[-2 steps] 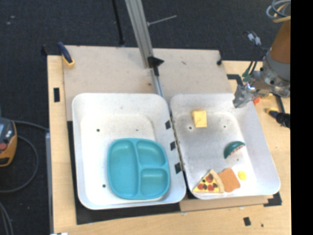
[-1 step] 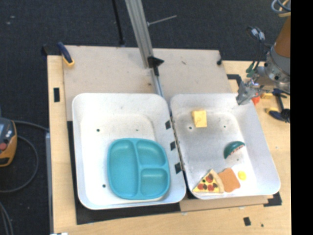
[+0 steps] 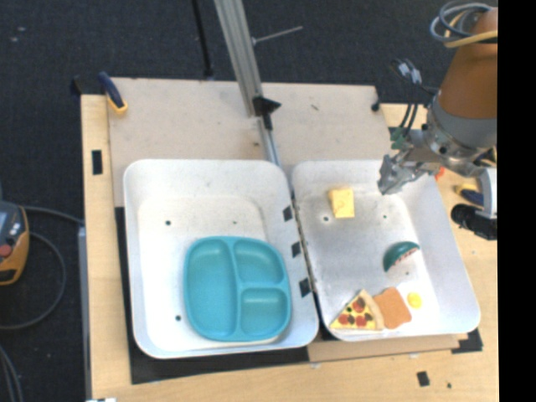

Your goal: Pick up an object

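A small yellow block [image 3: 341,202], roughly square with no clear long axis, sits flat in the right bin [image 3: 444,224], near its upper left. The gripper [image 3: 392,180] hovers just right of it; whether it is open or closed I cannot tell.

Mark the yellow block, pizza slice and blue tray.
yellow block [image 3: 341,202], camera view, top face
pizza slice [image 3: 356,313], camera view, topping middle
blue tray [image 3: 237,288], camera view, centre divider

The gripper [image 3: 394,180] hangs over the right bin's [image 3: 435,224] far edge, right of a yellow block [image 3: 342,202], apart from it.
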Controlling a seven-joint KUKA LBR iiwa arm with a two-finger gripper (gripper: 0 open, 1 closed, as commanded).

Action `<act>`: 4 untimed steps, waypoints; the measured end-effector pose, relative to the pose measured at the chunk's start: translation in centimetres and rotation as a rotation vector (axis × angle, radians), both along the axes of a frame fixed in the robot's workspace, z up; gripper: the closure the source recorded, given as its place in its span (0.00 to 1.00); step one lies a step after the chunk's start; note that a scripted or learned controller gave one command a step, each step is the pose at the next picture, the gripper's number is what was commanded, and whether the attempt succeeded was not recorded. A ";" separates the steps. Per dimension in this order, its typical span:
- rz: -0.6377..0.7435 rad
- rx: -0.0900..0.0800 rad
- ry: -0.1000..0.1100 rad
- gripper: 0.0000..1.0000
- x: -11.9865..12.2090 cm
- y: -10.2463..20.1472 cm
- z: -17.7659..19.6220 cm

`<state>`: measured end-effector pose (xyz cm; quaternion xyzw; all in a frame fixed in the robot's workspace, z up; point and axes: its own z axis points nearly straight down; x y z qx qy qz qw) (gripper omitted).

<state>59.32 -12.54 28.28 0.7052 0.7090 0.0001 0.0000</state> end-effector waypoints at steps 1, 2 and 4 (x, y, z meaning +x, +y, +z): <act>0.001 0.000 -0.001 1.00 -0.5 5.0 -0.5; 0.001 0.001 0.000 1.00 -2.3 9.6 -0.5; 0.001 0.001 0.001 1.00 -5.8 18.8 -2.4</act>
